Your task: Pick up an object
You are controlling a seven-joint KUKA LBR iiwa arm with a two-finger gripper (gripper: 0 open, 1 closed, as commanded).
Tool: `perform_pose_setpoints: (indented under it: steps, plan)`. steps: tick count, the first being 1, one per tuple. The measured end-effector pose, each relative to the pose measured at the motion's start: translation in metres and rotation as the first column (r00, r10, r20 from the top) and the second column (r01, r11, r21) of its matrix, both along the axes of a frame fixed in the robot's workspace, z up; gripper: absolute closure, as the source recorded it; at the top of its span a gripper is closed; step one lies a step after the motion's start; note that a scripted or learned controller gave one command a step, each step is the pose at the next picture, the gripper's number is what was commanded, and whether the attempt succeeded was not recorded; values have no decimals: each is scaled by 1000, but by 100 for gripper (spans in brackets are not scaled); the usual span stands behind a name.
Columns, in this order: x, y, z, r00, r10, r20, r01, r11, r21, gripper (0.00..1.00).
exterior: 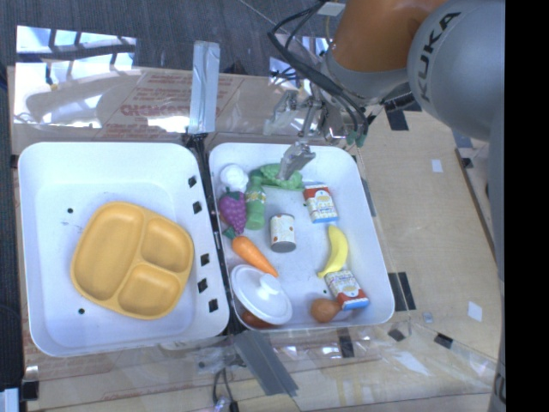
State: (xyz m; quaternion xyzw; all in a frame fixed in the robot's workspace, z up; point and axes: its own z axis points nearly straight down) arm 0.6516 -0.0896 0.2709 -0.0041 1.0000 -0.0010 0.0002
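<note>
Overhead, your grey KUKA arm with its orange band fills the upper right, reaching toward the far rim of the right-hand shallow white bin. Beside it, the left-hand shallow white bin carries a yellow plastic tray with three compartments. Your metal two-finger gripper hangs over the right bin's far edge, its tips just above a crumpled green leafy toy; you cannot tell from this angle whether the fingers are spread or pressed together, and nothing is visibly pinched between them. Down the right bin you see a white lidded bowl, a yellow toy banana, an orange toy carrot, a purple bunch of toy grapes, two small printed cartons, a small cylindrical can, a white ball and a brown egg-shaped piece.
</note>
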Motion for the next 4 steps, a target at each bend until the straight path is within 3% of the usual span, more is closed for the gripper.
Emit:
perform_pose_setpoints:
  steps: [1,2,3,4]
  plan:
    - [3,-67,-106,998,-58,-8,58,998,2,0]
    - [-20,-116,-158,985,-173,6,173,985,1,0]
    - [-22,-36,-169,987,-163,-2,163,987,-1,0]
    - [-46,-109,-80,996,-92,9,92,996,-2,0]
